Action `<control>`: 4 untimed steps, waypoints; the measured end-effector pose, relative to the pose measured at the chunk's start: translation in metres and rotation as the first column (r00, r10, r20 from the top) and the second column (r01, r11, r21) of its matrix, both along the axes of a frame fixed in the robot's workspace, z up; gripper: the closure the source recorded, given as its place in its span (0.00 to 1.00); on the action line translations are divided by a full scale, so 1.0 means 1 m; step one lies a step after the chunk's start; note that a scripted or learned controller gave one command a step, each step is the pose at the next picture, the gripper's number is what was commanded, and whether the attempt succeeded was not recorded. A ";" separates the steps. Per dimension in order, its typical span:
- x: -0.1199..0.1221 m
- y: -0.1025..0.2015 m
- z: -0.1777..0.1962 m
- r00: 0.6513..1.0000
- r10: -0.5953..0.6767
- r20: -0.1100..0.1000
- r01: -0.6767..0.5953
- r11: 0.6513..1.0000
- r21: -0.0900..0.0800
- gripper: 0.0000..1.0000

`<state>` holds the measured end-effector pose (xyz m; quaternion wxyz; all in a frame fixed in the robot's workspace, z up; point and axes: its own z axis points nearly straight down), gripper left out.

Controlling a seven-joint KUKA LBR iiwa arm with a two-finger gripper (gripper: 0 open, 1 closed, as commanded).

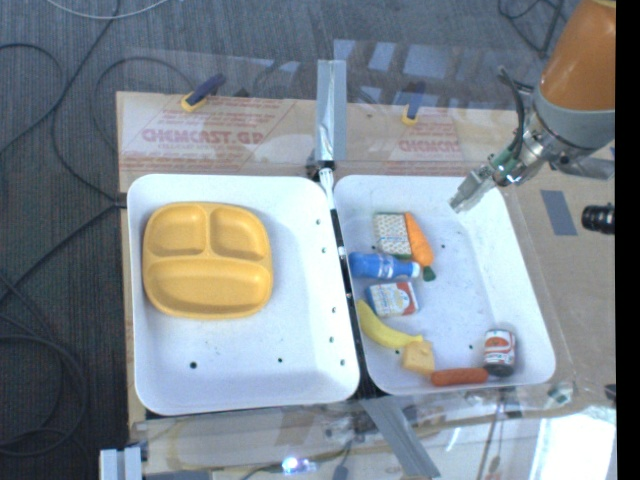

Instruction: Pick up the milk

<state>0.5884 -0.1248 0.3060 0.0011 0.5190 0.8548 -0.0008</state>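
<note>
Milk [392, 298] lies in the right bin [520, 278], with a banana [383, 332] touching its near side, cheese [419, 355], a sausage [459, 376] and a can [499, 351] nearer still. Just beyond the milk lies a blue bottle [381, 266], then a carrot [418, 240]. The gripper [466, 197] hovers farther off; its grip cannot be told.

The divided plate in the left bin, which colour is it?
Yellow, seen in the camera view: divided plate.

The milk [392, 298] — a small carton — lies in the right bin [520, 268], just below the blue bottle [382, 266] and just above the banana [385, 330]. Right of the bottle lies a carrot [419, 242], touching a cracker packet [392, 232]. The pincer [468, 196] hangs up and right of the milk, well apart from it. A yellow tray [208, 259] fills the left bin [300, 368].
</note>
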 end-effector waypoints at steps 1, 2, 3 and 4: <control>0.037 -0.013 0.129 0.984 0.178 -0.001 -0.178 0.984 -0.001 1.00; 0.036 -0.038 0.119 0.993 0.115 -0.001 -0.115 0.993 0.001 1.00; 0.010 -0.085 -0.029 0.992 0.125 -0.003 -0.125 0.992 -0.001 1.00; 0.028 -0.099 0.129 0.972 0.234 0.001 -0.234 0.972 -0.003 1.00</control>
